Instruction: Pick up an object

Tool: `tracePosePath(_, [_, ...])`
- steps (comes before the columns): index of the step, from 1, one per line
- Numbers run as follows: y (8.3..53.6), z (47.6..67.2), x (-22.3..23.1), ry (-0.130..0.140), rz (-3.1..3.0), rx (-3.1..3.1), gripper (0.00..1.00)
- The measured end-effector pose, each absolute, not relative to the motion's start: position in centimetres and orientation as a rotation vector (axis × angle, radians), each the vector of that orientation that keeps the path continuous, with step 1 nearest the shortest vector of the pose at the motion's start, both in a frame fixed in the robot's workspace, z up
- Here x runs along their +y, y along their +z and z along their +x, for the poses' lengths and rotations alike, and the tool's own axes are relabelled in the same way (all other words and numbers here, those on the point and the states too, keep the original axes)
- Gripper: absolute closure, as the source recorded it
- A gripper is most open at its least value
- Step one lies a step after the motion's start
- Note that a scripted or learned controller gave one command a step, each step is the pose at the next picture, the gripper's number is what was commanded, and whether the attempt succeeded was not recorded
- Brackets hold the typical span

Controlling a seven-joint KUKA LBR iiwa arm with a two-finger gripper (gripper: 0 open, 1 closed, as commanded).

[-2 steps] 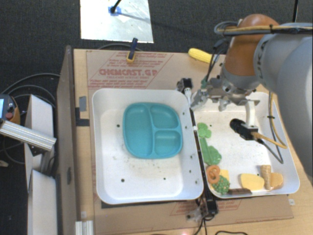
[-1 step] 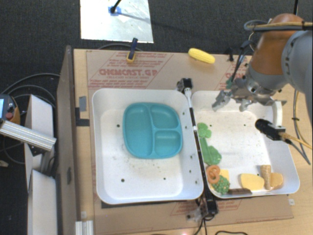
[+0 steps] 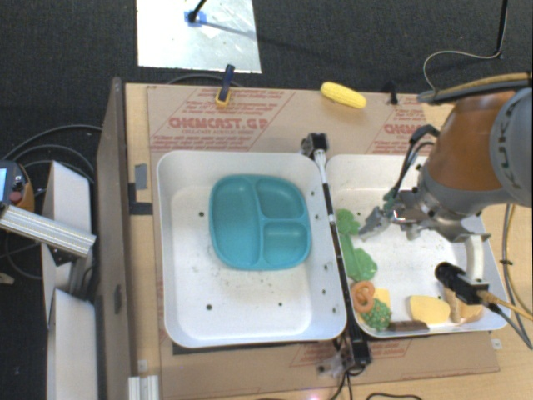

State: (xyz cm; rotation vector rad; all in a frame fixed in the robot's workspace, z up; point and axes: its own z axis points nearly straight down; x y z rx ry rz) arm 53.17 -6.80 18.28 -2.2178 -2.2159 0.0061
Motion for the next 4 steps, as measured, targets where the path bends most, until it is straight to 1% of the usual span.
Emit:
tracePosePath(1, [20.3,57.3,-11.6,-0.004,-2.228,-2.225,0.00])
tracePosePath(2, [14.3,55.5,-11.3,0.003,-2.219,-2.219,0.00])
tracePosePath(3, [16.1,56.6,-10.2,-0.004,-2.217,-2.229,0.00])
tracePosePath(4, [17.1,56.7,-10.2,-0.006,-2.217,-2.231,1.00])
